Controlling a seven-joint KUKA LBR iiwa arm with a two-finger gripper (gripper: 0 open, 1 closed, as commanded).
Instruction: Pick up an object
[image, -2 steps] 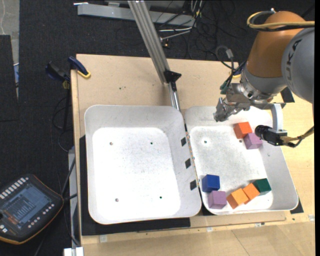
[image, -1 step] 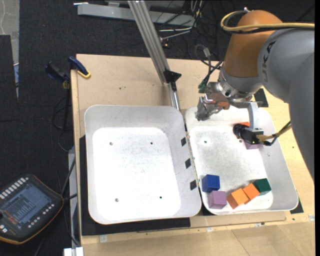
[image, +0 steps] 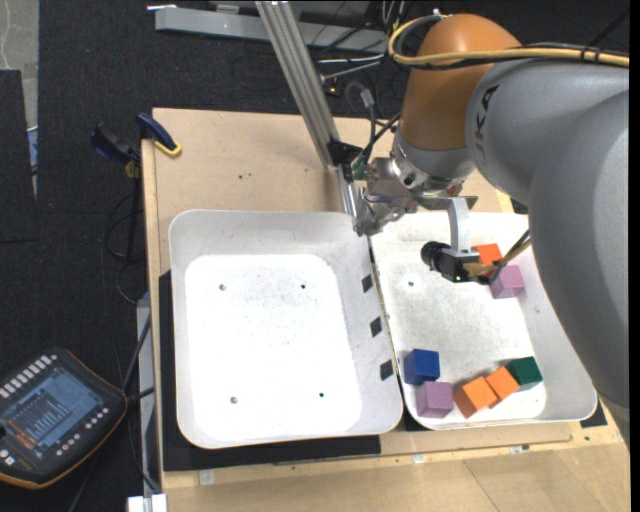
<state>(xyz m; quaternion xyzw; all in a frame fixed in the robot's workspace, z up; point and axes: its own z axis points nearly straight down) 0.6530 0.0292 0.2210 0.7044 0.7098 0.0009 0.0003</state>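
Camera view has the arm (image: 520, 110) over the right bin (image: 450, 320), its jaws near the bin's 11 o'clock corner, by the rim beside the left bin (image: 178, 300). Whether they are clenched or released I cannot tell, and nothing shows held. An orange block (image: 488, 254) and a lilac block (image: 507, 282) sit at 2 o'clock. A blue block (image: 422, 364), purple block (image: 434, 398), second orange block (image: 477, 392) and green block (image: 524, 373) cluster at 5 o'clock. Closing here would probably catch only the rim or air, as every block lies apart from the jaws. The crowded blocks could also slip out of a grasp.

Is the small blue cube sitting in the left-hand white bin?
No, the small blue cube sits in the right-hand shallow white bin, just above a small purple cube.
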